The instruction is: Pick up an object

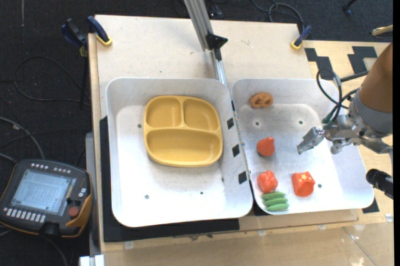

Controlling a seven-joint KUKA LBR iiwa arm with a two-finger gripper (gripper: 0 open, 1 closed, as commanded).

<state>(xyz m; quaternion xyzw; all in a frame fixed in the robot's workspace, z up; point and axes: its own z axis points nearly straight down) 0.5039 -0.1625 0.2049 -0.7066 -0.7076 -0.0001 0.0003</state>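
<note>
Nearest the front rim of the right bin (350, 199) lie green beans (275, 200), with a red pepper (267, 181) just behind them and a red block (303, 183) beside, toward the arm. Behind those a small tomato (266, 146) sits alone, and farther back, near the rear wall, a brown pretzel (261, 100). The left bin (125, 196) holds a yellow divided plate (184, 130).

At the right bin's outer side the gripper (310, 140) hangs above the floor, nothing between its fingers; whether they are spread or closed I cannot tell. The step looks like the approach, before any grasp. The tomato and red block are the closest candidates. The next move likely calls for centring over one of them, descending with fingers apart, and closing without nudging the neighbours. The beans and pepper lie nearly touching, so they seem the harder pick.
</note>
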